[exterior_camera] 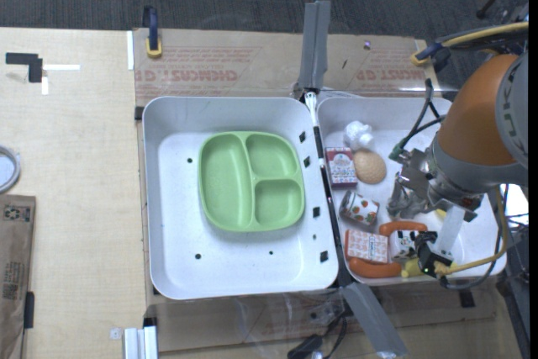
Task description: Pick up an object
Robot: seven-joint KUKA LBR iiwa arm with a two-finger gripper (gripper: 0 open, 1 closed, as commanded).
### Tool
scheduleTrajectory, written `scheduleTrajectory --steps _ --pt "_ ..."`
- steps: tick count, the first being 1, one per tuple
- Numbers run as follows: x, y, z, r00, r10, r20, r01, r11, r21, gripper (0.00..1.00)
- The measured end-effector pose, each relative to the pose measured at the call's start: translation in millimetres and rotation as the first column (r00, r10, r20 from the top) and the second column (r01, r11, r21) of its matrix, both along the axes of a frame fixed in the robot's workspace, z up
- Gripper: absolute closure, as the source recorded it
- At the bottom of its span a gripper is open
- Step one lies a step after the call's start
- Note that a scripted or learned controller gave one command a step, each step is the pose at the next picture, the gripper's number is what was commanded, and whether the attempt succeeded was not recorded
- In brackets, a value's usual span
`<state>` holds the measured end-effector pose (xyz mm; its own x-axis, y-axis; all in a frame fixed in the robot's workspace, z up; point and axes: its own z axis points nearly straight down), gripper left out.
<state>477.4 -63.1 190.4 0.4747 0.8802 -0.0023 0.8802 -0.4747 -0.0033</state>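
The right bin [336, 109] holds several small items: a white crumpled object [359, 133], a tan egg-shaped object [369, 167], a red-and-white box [340, 166], a small patterned packet [360, 209], another red-and-white box [366, 245] and an orange sausage-shaped piece [374, 267]. My gripper [403, 199] hangs low over the bin's right half, just right of the tan object and the patterned packet. Another orange piece [402, 227] lies just below it. The wrist hides the fingertips.
A green three-compartment plate [252, 179] lies in the left bin [160, 206]. The arm's orange band [479, 118] and cables cover the right bin's right side. A grey divider post [315, 46] stands between the bins at the back.
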Motion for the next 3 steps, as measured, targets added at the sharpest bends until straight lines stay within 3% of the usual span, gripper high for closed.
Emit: scheduleTrajectory --steps 1,2,3 --pt "16.8 -34.9 70.6 0.994 0.107 0.000 -0.107 0.994 -0.001 1.00" --pt "4.0 5.3 32.7 0.962 -0.272 -0.001 0.272 0.962 -0.002 1.00" --pt "-0.3 13.3 -0.2 0.982 -0.187 -0.002 0.187 0.982 -0.001 1.00"
